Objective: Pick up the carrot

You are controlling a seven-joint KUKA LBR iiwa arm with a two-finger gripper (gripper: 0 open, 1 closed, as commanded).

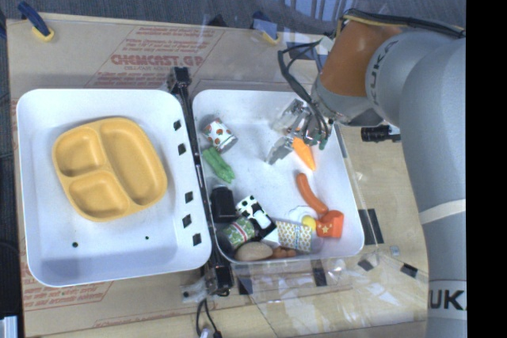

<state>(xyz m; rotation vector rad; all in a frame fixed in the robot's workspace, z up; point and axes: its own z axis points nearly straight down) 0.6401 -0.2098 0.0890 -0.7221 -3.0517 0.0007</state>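
One relation mattered: the carrot (305, 153) lay directly at the gripper (291, 135), in the upper right of the right bin (261, 103), close to that bin's right wall. We read its long axis as running from upper left to lower right, thick end up toward the wrist, tip pointing down toward the red sausage (311, 193). The metal fingers sat just left of and above the carrot, one reaching down to its left side. We could not tell whether the fingers were apart or closed, nor whether the carrot sat between them or just beside them; the wrist overlapped the top end. So we did not call it a hold.

Our judgement: if the fingers straddled the carrot across its short width, a close there would work; if they sat to its left, a small shift toward the bin's right wall was needed. The wall left little room on that side. The green pepper (217, 165) and spotted can (217, 134) were well clear to the left.
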